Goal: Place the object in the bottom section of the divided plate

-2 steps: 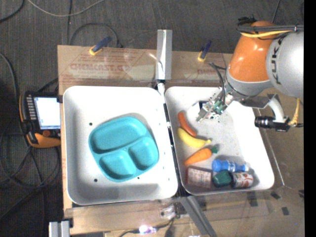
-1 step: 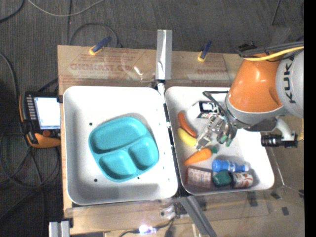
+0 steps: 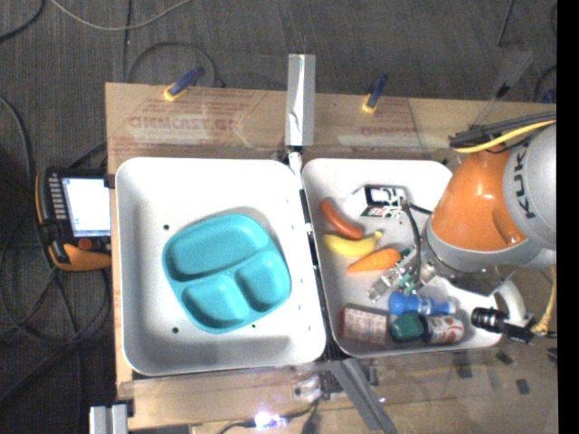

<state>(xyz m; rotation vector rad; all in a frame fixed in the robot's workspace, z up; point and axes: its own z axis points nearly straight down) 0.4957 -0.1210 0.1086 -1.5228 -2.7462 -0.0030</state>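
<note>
Camera view, two bins [image 3: 136, 242], one divided plate [image 3: 228, 270], one carrot [image 3: 374, 260], hand [image 3: 395, 281] grip unclear.

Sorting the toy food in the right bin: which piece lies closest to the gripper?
The orange carrot, right beside the gripper; the yellow banana and red sausage lie farther up-left.

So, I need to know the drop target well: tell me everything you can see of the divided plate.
The divided plate is turquoise, looks like smooth plastic, with rounded corners and three hollows: one large one along its upper left, two smaller ones along its lower right. It lies flat, turned at a slant, near the middle of the left bin. Nothing lies in it, and only the bin floor touches it.
</note>
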